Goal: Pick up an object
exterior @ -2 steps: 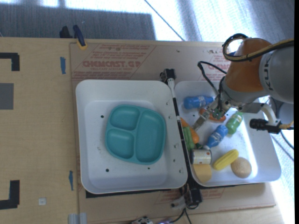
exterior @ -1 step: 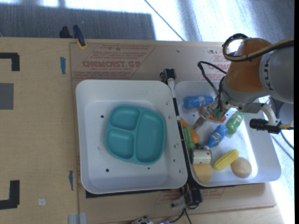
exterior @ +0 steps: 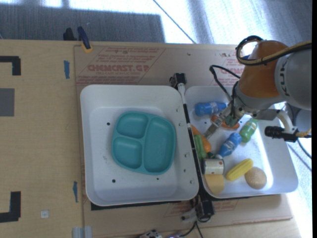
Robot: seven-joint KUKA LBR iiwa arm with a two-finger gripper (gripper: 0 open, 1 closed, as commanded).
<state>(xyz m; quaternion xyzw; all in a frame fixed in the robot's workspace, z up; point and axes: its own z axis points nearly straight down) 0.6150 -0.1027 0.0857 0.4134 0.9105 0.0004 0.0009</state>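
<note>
The right bin (exterior: 282, 167) holds several small toys. My gripper (exterior: 222, 122) hangs low over the bin's upper middle, right above a small orange item (exterior: 229, 124) that it partly hides. A blue bottle (exterior: 210, 108) lies just above-left of it. To its right is a green bottle (exterior: 247, 131), and a second blue bottle (exterior: 230, 144) lies below it. A green and orange vegetable toy (exterior: 200, 144) rests against the bin's left wall. I cannot see anything held.
A yellow banana (exterior: 239, 169), a tan round toy (exterior: 255, 178), a yellow wedge (exterior: 215, 183) and a small white can (exterior: 214, 165) fill the right bin's near end. The left bin (exterior: 94, 133) holds a teal divided plate (exterior: 144, 142). The arm's orange band (exterior: 262, 73) looms over the right bin's far side.
</note>
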